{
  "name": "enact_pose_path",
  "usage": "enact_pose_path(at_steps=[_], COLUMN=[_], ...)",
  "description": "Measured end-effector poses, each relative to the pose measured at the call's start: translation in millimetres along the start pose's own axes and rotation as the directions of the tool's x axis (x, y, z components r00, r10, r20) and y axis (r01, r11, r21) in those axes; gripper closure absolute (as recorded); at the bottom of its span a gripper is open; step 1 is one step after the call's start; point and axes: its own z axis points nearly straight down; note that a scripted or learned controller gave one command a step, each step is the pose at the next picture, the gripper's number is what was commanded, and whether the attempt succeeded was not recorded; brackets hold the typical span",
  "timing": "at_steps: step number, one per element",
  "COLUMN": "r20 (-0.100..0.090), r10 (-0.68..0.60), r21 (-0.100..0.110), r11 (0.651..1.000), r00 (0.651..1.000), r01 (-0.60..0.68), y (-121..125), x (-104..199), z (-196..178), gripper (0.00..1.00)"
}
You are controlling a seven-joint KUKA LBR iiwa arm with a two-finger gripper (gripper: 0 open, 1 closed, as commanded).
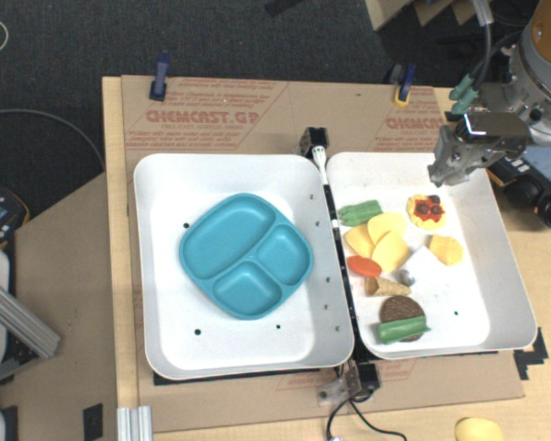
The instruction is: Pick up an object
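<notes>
In the right bin (pixel 496 274), toy foods lie bunched toward the rim it shares with the left bin: a burger (pixel 402 319) nearest, then an orange carrot (pixel 364 266), yellow slices (pixel 386 242), a green pod (pixel 359 212) and a small tart (pixel 427 209). The blue plate (pixel 246 254) sits alone in the left bin (pixel 156 246). Farthest, the pincer (pixel 445 175) hangs just above the right bin's back corner, beside the tart and holding nothing, likely lining up a pick; I cannot tell whether it is apart or together.

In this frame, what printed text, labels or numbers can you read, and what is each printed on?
"CHEMCAST GP", red, on the brown board behind the left bin.
The same red print behind the right bin, partly cut off by the hand: only "CHEMCAST" is legible.
Smaller red lines above and below both: too blurred to read.
</notes>
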Motion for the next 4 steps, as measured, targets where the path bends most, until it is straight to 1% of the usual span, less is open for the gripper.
enact_pose_path(at_steps=[1, 2, 3, 4], r20=[-0.001, -0.004, -0.001, -0.001], r10=[0.000, -0.014, 0.000, -0.001], r21=[0.000, -0.025, -0.001, 0.003], r11=[1.000, 1.000, 1.000, 1.000], r00=[1.000, 1.000, 1.000, 1.000], r01=[0.000, 0.014, 0.000, 0.001], y=[-0.7, -0.7, -0.8, -0.6], x=[-56.1, 5.9, -62.7, -95.7], z=[75.9, -55.7, 27.6, 107.6], gripper=[1.00, 1.00, 1.00, 1.00])
